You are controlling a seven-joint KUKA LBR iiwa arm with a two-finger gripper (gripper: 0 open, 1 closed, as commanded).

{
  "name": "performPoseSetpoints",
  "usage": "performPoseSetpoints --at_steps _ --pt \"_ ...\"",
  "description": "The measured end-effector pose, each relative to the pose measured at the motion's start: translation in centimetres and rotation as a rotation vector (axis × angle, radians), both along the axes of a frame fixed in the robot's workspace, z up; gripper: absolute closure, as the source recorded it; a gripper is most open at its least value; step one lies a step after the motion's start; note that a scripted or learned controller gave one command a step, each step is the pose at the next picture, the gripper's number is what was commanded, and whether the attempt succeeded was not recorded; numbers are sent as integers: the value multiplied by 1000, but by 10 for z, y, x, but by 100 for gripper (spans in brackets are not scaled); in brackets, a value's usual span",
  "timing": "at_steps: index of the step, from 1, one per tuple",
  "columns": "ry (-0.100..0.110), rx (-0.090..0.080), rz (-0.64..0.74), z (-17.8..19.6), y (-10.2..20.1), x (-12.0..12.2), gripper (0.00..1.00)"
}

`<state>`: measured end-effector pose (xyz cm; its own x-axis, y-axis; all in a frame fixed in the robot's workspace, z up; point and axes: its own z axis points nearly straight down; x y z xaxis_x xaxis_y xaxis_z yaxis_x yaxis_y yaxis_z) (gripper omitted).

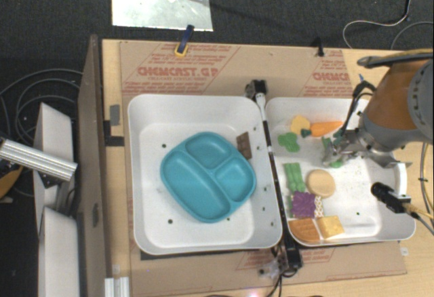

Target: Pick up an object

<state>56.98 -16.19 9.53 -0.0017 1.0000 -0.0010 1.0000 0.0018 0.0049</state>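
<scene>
Pincer [337, 153] is hovering amid crowded toy food in right bin [400, 224]; grip state indiscernible; neighbouring pieces risk deflecting the grasp.

Arm [400, 95] cut off by right edge of frame, upper right; most of its body out of view. Gripper [337, 153] blurred and small in right bin [352, 231]; finger state unreadable. A green thing [329, 150] just at the gripper, partly covered by it, too blurred to identify. Cables [30, 102] at far left run off the frame edge. Silver bar [37, 159] at left also cropped.
</scene>
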Motion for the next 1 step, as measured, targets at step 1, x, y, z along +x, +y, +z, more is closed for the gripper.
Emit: performPoseSetpoints --at_steps 1 --pt "-9 1 9 105 49 26 100"
